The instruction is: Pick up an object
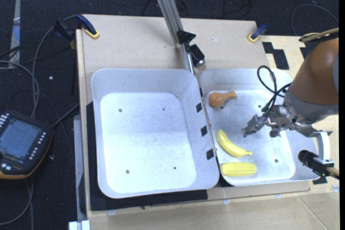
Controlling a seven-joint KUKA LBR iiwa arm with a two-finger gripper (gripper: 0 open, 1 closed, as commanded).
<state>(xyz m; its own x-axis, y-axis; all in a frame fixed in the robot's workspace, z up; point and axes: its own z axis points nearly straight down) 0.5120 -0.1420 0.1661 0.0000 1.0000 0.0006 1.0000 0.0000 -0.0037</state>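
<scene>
Tool point(252, 127): just right of banana point(233, 145), above right bin point(285, 169) floor; grip state: cannot tell, nothing visibly held
Objects: corn point(239, 169) below banana, drumstick point(221, 98) above it
Risk: banana may roll aside under an off-centre descent
Room: bare floor right of banana; divider wall close on its left

The 2 bins, left point(108, 89) and right point(245, 77), look like matt white plastic, faintly speckled. The bench point(140, 43) is pale, smooth wood; the banana point(233, 145) looks glossy plastic.
</scene>
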